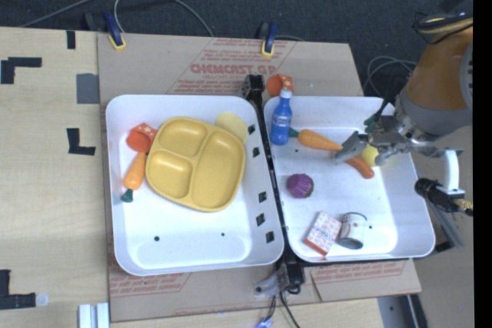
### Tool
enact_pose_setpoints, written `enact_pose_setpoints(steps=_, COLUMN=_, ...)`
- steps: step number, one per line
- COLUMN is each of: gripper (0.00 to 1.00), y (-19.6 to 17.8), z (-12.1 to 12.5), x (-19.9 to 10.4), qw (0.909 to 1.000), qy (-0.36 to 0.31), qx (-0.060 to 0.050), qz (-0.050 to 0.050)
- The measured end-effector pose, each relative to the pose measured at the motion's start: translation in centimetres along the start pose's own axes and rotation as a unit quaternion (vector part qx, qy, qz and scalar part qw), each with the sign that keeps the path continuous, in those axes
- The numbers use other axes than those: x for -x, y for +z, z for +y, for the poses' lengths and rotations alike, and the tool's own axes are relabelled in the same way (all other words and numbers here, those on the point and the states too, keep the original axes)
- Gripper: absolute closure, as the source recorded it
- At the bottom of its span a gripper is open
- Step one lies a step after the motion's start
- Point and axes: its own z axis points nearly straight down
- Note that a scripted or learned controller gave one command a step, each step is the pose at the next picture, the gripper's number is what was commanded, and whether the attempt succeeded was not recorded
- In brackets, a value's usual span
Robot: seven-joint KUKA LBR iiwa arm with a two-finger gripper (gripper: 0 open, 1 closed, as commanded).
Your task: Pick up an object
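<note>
In the left bin (123, 188) I saw a yellow divided plate (196, 163) filling the middle, with a carrot (134, 171) and a red piece (140, 137) against the bin's left wall. In the right bin (400, 230), a blue bottle (280, 119) stood at the far left corner, an orange carrot (319, 140) beside it, a purple ball (300, 184) mid-bin, and a small carton (324, 232) and can (352, 230) near the front edge. The end effector (367, 150) hung low at the right wall over a yellow-orange toy (364, 160), fingers spread, nothing between them. I judged it mid-approach; next it needed to settle around that toy and close.
</note>
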Motion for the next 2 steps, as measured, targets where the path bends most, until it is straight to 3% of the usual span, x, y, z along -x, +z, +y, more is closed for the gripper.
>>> enact_pose_setpoints(steps=1, gripper=0.00, y=10.8, z=4.7, x=-6.0, qw=1.0000, qy=-0.001, qx=0.003, qz=0.000)
enact_pose_setpoints(steps=2, gripper=0.00, y=10.8, z=8.9, x=-4.0, qw=1.0000, qy=-0.001, qx=0.002, qz=-0.001)
